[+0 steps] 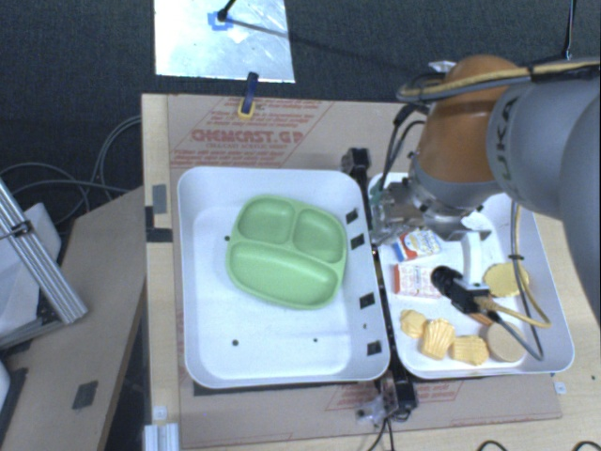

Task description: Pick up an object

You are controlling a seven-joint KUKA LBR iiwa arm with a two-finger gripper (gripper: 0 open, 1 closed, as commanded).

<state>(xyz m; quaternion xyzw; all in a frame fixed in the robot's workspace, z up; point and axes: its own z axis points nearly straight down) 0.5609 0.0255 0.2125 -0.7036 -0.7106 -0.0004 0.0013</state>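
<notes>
My gripper (392, 212) hangs low over the far left part of the right bin (554, 332), mostly hidden under the orange-banded wrist. Just in front of it lie a white packet with red and blue print (420, 244) and a red-and-white packet (411, 278). Several yellow ridged chip-like pieces (437, 338) lie along the bin's near side, beside a tan round piece (505, 348). A yellow round piece (502, 276) and a white item (473, 250) lie farther right. I see nothing held by the gripper.
The left bin (202, 280) holds a green divided plate (286, 252). A black-clipped divider (371, 252) runs between the two bins. A cardboard sheet (254, 125) lies beneath, with a shiny square panel (223, 26) beyond it.
</notes>
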